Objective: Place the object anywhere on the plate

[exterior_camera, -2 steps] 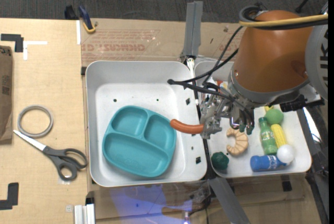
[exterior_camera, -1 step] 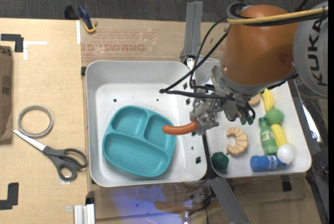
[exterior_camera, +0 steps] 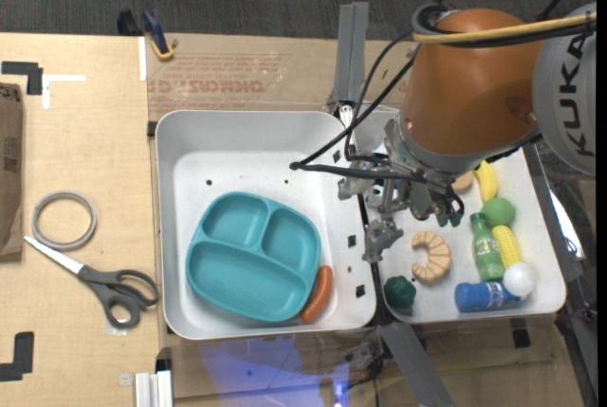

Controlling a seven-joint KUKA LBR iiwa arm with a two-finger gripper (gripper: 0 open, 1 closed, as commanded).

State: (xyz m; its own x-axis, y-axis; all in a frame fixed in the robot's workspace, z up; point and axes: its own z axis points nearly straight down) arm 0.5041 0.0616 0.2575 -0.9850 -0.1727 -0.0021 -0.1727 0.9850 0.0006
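- Plate (exterior_camera: 251, 253): teal, three compartments, lies flat on the floor of the view's left bin (exterior_camera: 190, 158), toward its lower half.
- Sausage (exterior_camera: 319, 293): orange-red, lies on the bin floor, touches the plate's lower right rim, tilted, not on the plate.
- Claw (exterior_camera: 379, 239): hangs over the divide between the two bins, just right of the plate, left of the croissant (exterior_camera: 432, 255); spread or pressed together, cannot tell; cables and linkage clutter the spot, nothing visibly pinched.
- Arm (exterior_camera: 469, 83): reaches in from the view's right, orange band bulks over the upper part of the right bin (exterior_camera: 441, 301).
- Right bin contents: croissant near the middle; dark green lump (exterior_camera: 399, 292) at the lower left corner, just below the claw.
- Blue bottle (exterior_camera: 482, 296): lies on its side along the bottom edge, touches the white ball (exterior_camera: 519, 279).
- Green bottle (exterior_camera: 487, 247) and corn cob (exterior_camera: 506, 244): side by side, right of the croissant.
- Green ball (exterior_camera: 499, 211): sits just above the corn; yellow piece (exterior_camera: 487, 179) above that, partly under the arm.
- Tabletop (exterior_camera: 85, 139): light wood, to the left of the bins; carries scissors (exterior_camera: 100, 282) with grey handles and a tape ring (exterior_camera: 64, 218), near each other, well apart from the plate.
- Cardboard sheet (exterior_camera: 237, 83): lies flat behind the left bin; blue clip (exterior_camera: 156, 33) at its upper left corner.
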